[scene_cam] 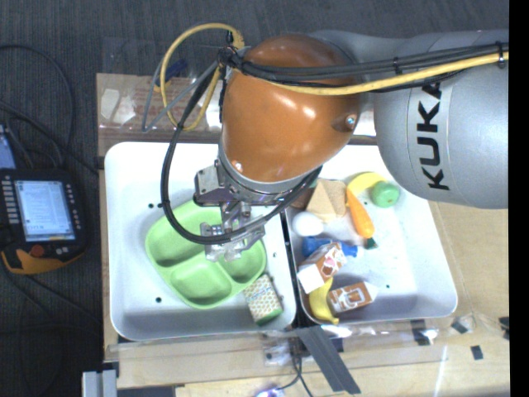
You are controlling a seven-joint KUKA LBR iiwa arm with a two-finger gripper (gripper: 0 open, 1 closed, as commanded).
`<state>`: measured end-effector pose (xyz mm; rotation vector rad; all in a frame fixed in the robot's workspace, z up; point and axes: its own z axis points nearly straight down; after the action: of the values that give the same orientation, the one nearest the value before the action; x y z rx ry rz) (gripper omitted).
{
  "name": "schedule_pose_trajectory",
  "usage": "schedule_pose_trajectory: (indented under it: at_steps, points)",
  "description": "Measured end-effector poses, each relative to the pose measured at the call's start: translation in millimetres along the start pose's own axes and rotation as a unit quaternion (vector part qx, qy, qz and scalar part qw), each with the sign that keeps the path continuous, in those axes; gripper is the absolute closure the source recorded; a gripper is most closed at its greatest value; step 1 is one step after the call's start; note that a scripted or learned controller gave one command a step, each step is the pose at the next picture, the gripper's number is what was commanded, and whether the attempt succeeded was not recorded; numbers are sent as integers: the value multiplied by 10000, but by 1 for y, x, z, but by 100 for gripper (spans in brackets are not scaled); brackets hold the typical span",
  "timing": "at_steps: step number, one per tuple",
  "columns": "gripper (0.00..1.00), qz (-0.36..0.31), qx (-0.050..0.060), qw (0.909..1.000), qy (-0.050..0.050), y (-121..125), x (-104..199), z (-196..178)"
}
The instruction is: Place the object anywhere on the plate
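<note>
With the jaws [230,236] low over the plate [178,246], their state impossible to tell, and a patterned box [264,298] lying off the rim toward the near bin wall, a blind release could miss the plate.

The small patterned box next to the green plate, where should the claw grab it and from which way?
Probably from straight above, across the narrow sides of the small patterned box. It lies just off the green plate, near the left bin's front wall, so a sideways approach looks cramped.
</note>
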<state>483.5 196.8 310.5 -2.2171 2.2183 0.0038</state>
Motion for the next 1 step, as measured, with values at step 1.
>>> schedule_pose_trajectory:
  at_steps: [1]
  points:
    - [100,-1324,-31,9912,6,1,-34,25]
